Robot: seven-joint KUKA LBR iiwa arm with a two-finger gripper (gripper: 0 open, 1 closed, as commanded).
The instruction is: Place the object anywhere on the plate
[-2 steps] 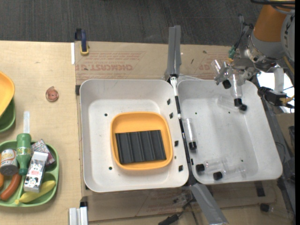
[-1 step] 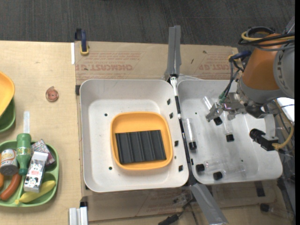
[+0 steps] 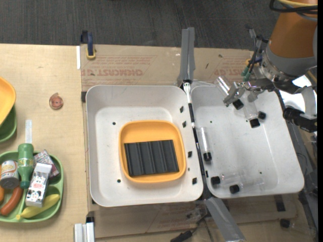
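- Looking down at a slant on a wooden bench (image 3: 50, 69), the far left holds a yellow bowl (image 3: 5, 102) cut off by the picture's edge, with a small pink round thing (image 3: 56, 102) lying near it on the bare wood.
- Below the bowl, a green divided tray (image 3: 55, 198) carries toy food: a green bottle (image 3: 24, 165), a small carton (image 3: 38, 183), a red sausage (image 3: 11, 201) and a banana (image 3: 38, 208).
- Next comes the left bin (image 3: 101, 135), white and shallow. A yellow plate (image 3: 151, 130) lies flat in its middle.
- A dark grey ridged slab (image 3: 151, 158) lies flat on the plate, inside its rim and covering most of its floor.
- The right bin (image 3: 272, 155) touches the left one along a shared wall. A clear tube with a black cap (image 3: 203, 142) lies along that wall, and another clear item (image 3: 237, 179) lies near the bin's front edge.
- The gripper (image 3: 237, 96) sits over the right bin's far part, well apart from the plate and slab. Whether it is open or closed cannot be told, and nothing can be seen held in it.
- The arm (image 3: 295, 24), orange above grey, enters from the upper right and leans down and leftward toward the bin.
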